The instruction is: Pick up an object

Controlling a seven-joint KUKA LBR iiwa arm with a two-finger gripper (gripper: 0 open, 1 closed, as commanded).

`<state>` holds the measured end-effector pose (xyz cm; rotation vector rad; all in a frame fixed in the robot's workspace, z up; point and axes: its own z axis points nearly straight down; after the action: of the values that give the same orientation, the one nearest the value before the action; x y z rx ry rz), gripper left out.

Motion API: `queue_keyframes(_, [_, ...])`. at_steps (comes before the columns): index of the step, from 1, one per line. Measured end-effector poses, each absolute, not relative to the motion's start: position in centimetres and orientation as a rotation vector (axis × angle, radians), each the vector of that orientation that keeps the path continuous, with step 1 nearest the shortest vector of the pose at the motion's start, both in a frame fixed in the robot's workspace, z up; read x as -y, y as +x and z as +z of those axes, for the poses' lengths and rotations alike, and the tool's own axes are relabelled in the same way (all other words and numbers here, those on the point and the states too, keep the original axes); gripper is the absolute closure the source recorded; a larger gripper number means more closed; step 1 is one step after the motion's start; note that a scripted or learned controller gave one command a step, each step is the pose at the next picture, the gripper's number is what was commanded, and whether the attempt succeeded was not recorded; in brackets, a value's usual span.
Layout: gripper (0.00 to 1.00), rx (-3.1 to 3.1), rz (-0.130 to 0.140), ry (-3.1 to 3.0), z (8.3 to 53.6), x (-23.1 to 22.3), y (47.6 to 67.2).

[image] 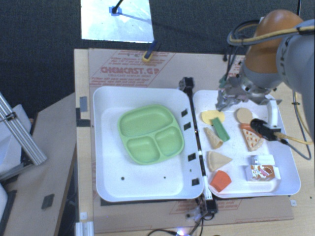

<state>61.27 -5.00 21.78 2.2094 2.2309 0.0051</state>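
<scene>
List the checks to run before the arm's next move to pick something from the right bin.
1. Gripper over the right bin: ok.
2. Item right beneath it, the yellow piece: ok.
3. Anything held: cannot tell.
4. Yellow piece clear of neighbours: not ok, the green stick touches it.
5. Green tray in the left bin, out of the way: ok.

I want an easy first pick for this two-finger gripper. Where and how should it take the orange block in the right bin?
Probably grip the orange block across its two flat opposite sides, coming straight down. It lies apart from the pale wedge above it, leaving room for fingers.
</scene>
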Motion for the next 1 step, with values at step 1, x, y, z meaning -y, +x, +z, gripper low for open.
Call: queue_keyframes(1, [1.0, -2.227, 0.003, 2.213, 21.49, 3.88, 61.95])
